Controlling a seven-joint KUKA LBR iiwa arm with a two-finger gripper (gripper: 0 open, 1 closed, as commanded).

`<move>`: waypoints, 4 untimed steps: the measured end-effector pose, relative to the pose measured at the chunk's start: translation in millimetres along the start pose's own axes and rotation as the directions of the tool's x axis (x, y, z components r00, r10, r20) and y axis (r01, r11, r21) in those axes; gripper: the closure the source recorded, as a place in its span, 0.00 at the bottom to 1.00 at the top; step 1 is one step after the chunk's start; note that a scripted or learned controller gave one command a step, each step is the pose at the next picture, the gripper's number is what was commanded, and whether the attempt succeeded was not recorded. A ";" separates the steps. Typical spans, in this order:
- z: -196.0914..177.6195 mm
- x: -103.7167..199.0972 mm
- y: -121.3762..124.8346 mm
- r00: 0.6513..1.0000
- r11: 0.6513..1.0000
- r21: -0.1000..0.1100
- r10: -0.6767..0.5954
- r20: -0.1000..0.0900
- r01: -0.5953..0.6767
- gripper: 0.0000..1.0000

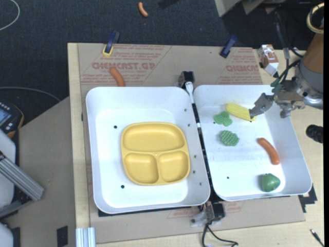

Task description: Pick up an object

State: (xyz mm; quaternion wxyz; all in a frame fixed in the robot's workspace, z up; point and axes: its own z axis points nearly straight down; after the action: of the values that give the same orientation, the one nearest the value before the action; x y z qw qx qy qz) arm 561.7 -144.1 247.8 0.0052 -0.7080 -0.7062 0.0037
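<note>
Where the pincer (255, 112) meets the yellow corn (237, 111), its spread cannot be told.

Pretty clearly a robotics lab I'm working in, not anyone's kitchen. My bench (154, 60) is a board still covered in brown protective paper with the maker's name printed across it in red, held down by clamps (109, 43) along the far edge. Two shallow white bins (97, 138) sit side by side on it, joined by black clips. The food in them is all plastic toy stuff, and the yellow divided tray (154, 152) is a kid's plate. Dark carpet (51, 19) runs under everything, with loose cables (10, 6) on it. There's an aluminium extrusion rail (20, 179) at the left and wires hanging off the front.
</note>
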 end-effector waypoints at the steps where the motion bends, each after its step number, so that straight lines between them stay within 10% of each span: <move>1: -6.8 0.2 2.3 1.000 1.000 -0.013 -0.003 0.002 0.003 0.00; 4: 155.4 -4.7 7.4 1.000 1.000 -0.016 -0.002 -0.001 0.002 0.00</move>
State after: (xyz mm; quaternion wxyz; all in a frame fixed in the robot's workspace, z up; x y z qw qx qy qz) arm 567.1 -148.5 92.3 0.0001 -0.7074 -0.7068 -0.0022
